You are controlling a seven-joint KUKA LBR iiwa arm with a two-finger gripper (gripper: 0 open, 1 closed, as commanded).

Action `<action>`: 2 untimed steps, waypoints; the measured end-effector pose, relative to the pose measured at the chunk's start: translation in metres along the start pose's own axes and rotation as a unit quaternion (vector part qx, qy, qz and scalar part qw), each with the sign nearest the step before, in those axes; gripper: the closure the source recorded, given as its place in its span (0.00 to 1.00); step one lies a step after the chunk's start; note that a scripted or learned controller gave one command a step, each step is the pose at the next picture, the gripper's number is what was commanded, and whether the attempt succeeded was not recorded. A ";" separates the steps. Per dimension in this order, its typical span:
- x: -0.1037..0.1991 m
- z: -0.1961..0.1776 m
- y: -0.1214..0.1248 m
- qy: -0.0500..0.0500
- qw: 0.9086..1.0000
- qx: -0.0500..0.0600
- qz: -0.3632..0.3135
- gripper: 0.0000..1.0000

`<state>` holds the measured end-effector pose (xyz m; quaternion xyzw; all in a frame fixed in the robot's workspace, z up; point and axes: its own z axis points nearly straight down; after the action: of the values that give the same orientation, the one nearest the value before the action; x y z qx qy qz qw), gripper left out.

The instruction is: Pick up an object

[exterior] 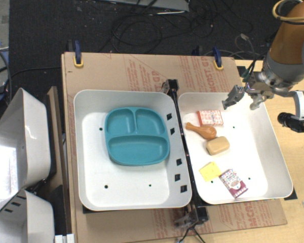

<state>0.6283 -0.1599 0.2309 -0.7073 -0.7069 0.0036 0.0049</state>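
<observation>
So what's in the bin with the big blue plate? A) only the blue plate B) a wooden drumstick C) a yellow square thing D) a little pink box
A: the blue plate lies alone in the left bin, while the other small things sit in the right bin.

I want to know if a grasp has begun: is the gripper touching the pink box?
Apart. The camera view shows the open gripper up and to the right of the pink box, with bare white bin floor between them.
</observation>
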 end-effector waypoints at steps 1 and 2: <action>0.000 -0.007 0.003 -0.001 1.000 -0.006 -0.001 0.00; -0.009 0.052 0.003 -0.001 1.000 -0.003 0.001 0.00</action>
<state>0.6304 -0.1684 0.1791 -0.7077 -0.7065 0.0018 0.0019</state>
